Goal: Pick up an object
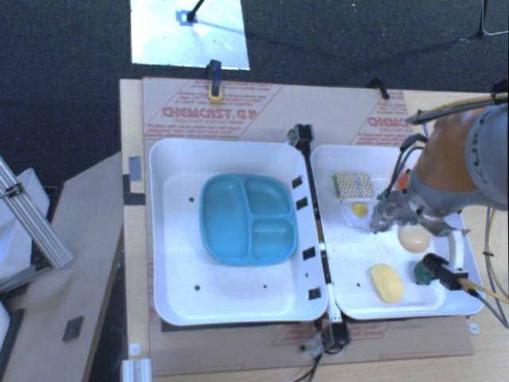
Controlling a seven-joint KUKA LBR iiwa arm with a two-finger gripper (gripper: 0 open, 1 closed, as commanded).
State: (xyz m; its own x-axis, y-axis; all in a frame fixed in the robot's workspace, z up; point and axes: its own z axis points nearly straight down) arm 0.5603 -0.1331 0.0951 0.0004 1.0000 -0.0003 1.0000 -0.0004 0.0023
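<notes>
The right bin holds a yellow oblong object near its front, a beige rounded object in the middle, a small yellow piece and a speckled rectangular sponge-like pad toward the back. A dark green object lies at the right. My gripper hangs low over the bin's middle, between the small yellow piece and the beige object. The arm's orange band rises behind it.
In the left bin lies a blue divided plate. A black divider with clips runs between the bins. Cables trail across the right bin's front right corner.
</notes>
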